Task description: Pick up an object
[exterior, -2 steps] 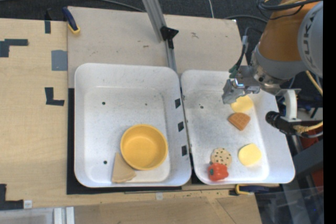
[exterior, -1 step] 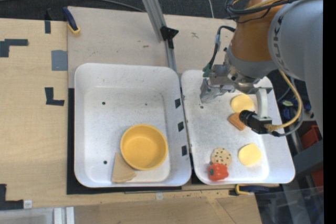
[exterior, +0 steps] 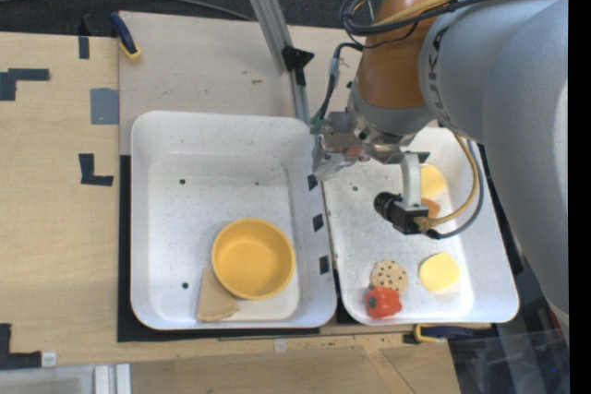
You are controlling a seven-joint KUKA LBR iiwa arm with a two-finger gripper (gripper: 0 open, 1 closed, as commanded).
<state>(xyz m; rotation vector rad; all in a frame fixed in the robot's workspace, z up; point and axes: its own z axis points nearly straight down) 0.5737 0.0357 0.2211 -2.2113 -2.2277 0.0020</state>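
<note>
My gripper hangs over the ridge between the two bins, at the upper left corner of the right bin. Nothing shows in its grasp. In the right bin a round speckled cookie lies near the front, with a red tomato-like piece just below it and a yellow disc to their right. Another yellow object is partly hidden behind the arm's black fitting. The left bin holds a yellow bowl resting over a tan wedge.
The grey arm with its orange band covers the back and right of the right bin. A slanted metal pole stands behind the bins. A cable loops near the yellow object.
</note>
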